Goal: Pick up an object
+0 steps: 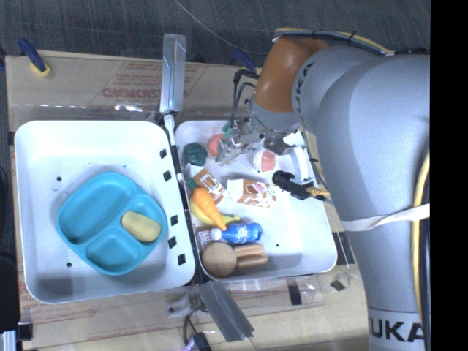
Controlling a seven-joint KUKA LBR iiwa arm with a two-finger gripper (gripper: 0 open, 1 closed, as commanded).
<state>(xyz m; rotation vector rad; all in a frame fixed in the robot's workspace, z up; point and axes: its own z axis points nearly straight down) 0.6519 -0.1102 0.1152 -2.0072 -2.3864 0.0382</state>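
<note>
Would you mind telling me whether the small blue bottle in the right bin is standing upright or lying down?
Lying down: the blue bottle rests on its side on the right bin floor, cap end pointing left, beside the carrot.

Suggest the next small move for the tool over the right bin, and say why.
Probably a short straight descent. The tool hangs at the far end of the right bin, beside the dark green object and the small orange-red piece, with nothing visibly between its tips. Whether it is lined up on either piece is hard to tell from this slanted view.

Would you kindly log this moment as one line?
gripper: low at right bin's far end | grasp: unconfirmed | blue tray: left bin
</note>
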